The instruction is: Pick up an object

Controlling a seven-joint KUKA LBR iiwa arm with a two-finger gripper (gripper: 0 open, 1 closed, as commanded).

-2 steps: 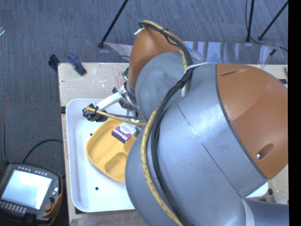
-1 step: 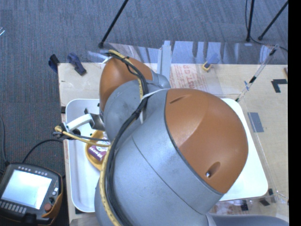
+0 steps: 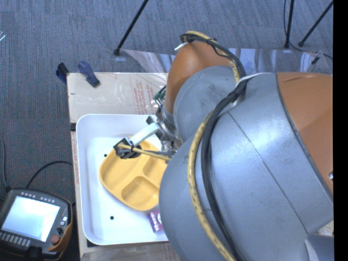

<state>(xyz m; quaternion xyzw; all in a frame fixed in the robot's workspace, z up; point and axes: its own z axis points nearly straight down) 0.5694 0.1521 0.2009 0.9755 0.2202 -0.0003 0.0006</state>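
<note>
A yellow divided plate [image 3: 133,181] lies in the left white bin [image 3: 87,145], with its right part hidden under the arm. A small purple object [image 3: 156,221] peeks out at the bin's front, next to the arm. My gripper [image 3: 162,128] hangs over the plate's far right edge, mostly covered by the big grey and orange arm [image 3: 244,162]. Nothing can be made out in its grasp.
The arm's bulk hides the right bin and most of the bench. Blue clamps [image 3: 87,73] sit on the cardboard sheet [image 3: 119,91] behind the left bin. A teach pendant [image 3: 33,221] lies on the floor at lower left. Tripod legs [image 3: 133,20] stand behind.
</note>
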